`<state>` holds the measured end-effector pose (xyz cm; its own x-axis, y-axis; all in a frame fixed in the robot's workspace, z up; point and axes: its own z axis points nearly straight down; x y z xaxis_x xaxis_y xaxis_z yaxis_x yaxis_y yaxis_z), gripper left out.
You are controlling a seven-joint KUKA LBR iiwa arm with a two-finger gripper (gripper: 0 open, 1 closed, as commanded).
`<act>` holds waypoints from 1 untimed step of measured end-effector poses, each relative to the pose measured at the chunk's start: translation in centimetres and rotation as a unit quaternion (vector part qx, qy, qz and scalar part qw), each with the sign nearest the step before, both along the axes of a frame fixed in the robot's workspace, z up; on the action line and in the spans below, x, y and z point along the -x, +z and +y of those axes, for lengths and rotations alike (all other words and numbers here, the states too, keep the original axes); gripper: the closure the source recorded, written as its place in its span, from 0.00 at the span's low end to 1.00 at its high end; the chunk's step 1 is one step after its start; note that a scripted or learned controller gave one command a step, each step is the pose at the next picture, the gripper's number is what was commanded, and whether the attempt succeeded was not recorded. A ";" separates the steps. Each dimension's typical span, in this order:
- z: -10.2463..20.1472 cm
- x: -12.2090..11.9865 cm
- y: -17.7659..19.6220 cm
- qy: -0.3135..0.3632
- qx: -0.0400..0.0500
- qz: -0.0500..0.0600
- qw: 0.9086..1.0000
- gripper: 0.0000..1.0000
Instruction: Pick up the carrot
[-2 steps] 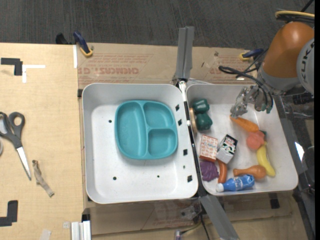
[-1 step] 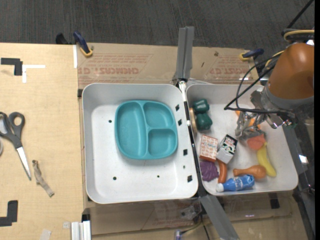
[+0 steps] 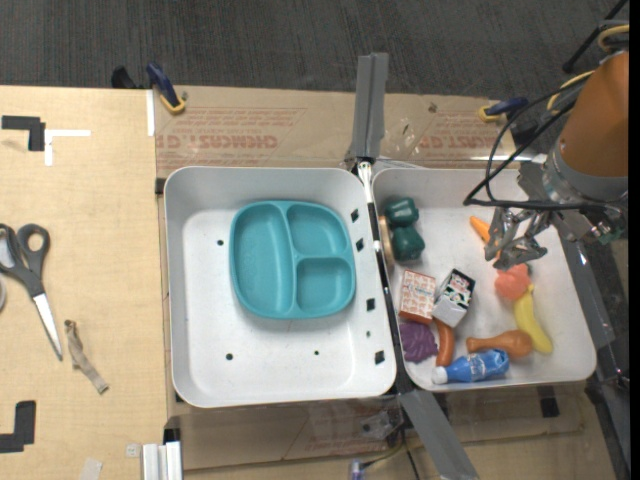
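Camera view: two bins [image 3: 180, 298], one carrot [image 3: 481, 229] (beside the pincer [image 3: 515, 251])

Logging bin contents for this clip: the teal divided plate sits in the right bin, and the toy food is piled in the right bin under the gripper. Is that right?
Not quite. The camera view shows the teal divided plate in the left bin, not the right. The toy food, including the banana and blue bottle, does lie in the right bin under the gripper.

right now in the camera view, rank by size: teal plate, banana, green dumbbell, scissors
1. teal plate, clearly largest
2. scissors
3. banana and green dumbbell look about alike, so unranked
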<state>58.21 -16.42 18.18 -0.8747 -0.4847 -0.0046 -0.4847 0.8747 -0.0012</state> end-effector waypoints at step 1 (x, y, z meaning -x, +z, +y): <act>-1.0 8.1 -9.0 0.107 0.000 0.001 0.994 1.00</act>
<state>50.11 -17.42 9.19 -0.7514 -0.6598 -0.0026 -0.6598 0.7514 0.0002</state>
